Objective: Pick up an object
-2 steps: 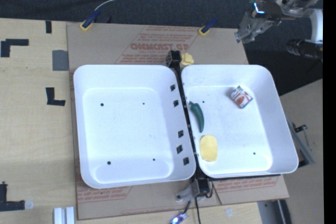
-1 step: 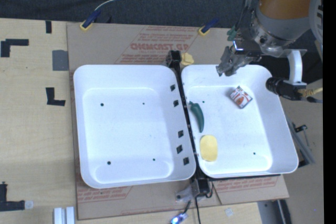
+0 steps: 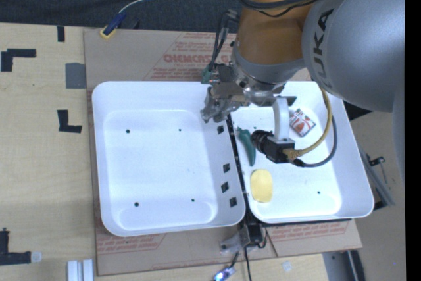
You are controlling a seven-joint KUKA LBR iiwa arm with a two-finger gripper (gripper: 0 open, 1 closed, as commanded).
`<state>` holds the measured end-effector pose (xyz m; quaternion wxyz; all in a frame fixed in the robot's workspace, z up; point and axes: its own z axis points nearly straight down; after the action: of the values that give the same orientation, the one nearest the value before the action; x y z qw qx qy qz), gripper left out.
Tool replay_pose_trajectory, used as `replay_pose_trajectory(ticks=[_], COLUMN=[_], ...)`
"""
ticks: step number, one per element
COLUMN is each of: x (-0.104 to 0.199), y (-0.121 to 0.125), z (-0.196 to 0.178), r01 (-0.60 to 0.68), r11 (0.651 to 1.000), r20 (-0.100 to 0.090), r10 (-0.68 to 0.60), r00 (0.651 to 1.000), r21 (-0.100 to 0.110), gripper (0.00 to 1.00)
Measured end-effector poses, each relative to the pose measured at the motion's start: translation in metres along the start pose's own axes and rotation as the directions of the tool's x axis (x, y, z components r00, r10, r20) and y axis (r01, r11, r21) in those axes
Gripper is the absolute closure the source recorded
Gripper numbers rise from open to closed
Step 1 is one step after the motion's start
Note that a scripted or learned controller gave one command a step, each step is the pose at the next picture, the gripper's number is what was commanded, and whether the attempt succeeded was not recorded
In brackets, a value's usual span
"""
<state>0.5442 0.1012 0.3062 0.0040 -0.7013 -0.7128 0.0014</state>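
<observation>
**Gripper low over the ridge between the bins, grasp unreadable**

The landmark here is the middle ridge (image 3: 229, 161), the raised line where the two white bins meet, marked with a row of small black squares.

The gripper (image 3: 216, 105) hangs over the far end of this ridge, its dark metal body leaning slightly to the side of the left bin (image 3: 108, 141). The orange band (image 3: 279, 3) and the grey arm (image 3: 358, 36) rise above and behind it and cover much of the gripper from the camera. Whether it is released or clenched cannot be told from this slant, and no object is seen in its grasp.

The things to be picked all lie on the arm's side of the ridge, in the right bin (image 3: 342, 201). A yellow object (image 3: 262, 185) rests just beside the ridge, towards its near end. A slim green object (image 3: 247, 143) lies just beside the ridge about midway along it, on the bin floor, nearer the camera than the gripper. A red and white packet (image 3: 302, 122) sits further from the ridge, near a white bracket on the wrist. A black fitting with a cable (image 3: 275, 147) hangs between the green object and the packet.
</observation>
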Motion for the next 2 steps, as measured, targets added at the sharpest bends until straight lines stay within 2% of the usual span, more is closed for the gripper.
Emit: replay_pose_trajectory(ticks=[1, 2], x=[0.133, 0.133], y=[0.009, 0.014], z=[0.073, -0.032], r01=[-0.003, -0.013], r11=[1.000, 1.000], r20=[0.003, 0.000], r10=[0.003, 0.013], r00=[1.000, 1.000], r21=[-0.002, -0.014], gripper=[1.00, 1.00])
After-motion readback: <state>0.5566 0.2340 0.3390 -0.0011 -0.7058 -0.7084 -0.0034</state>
